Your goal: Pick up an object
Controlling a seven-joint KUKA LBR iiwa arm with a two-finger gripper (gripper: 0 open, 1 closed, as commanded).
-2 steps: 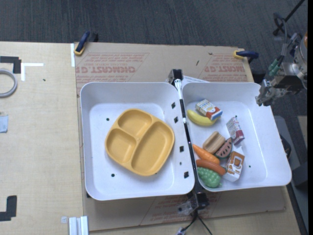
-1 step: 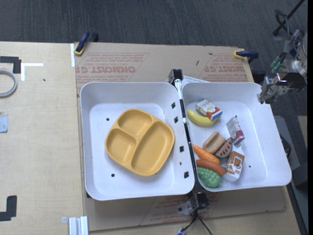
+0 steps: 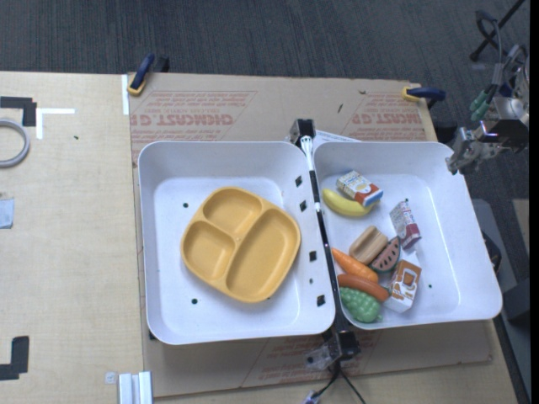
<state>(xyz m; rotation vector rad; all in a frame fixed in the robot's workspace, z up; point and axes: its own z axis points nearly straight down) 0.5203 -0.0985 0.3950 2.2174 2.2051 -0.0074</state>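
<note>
**Claw parked off the right bin's far corner**

You've got the claw (image 3: 461, 160) up at the right edge, just outside the right bin (image 3: 459, 225), near its far corner. Whether it's open or shut, you can't tell from here, and nothing shows in its grip. In that bin sit a banana (image 3: 345, 204) touching a small carton (image 3: 359, 188), a packet (image 3: 405, 224), a bread slice (image 3: 368, 244), a watermelon wedge (image 3: 386, 255), a carrot (image 3: 354, 267), a green piece (image 3: 362, 305) and a juice box (image 3: 404, 284). The left bin (image 3: 160, 251) carries a yellow divided plate (image 3: 241, 243). Both bins rest on cardboard (image 3: 253, 112) on the desk (image 3: 67, 251).
</note>
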